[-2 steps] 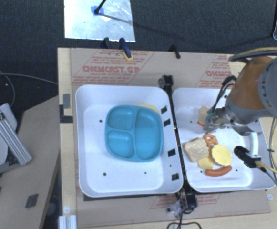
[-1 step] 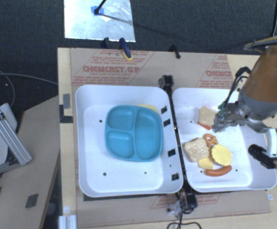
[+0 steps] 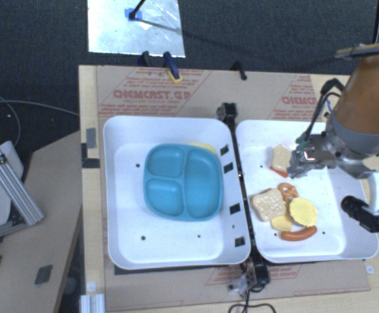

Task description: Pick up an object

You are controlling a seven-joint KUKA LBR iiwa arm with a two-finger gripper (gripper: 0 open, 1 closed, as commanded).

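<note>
Pincer (image 3: pixel 298 168), finger state can't tell, hangs in the right bin (image 3: pixel 261 132) just beside the pale food piece (image 3: pixel 280 157) with its red strip, above the toast slice (image 3: pixel 269 204); best descend centred on one piece, clear of neighbours.

blue plate (image 3: pixel 182 181), white bins (image 3: pixel 121 175), yellow disc (image 3: pixel 303 210), red sausage (image 3: pixel 298 233)

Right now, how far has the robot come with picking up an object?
Nothing looks picked up yet. The gripper is low in the right bin, beside the pale food piece. The toast, pretzel and sausage lie on the bin floor. Grasping and lifting remain.
</note>
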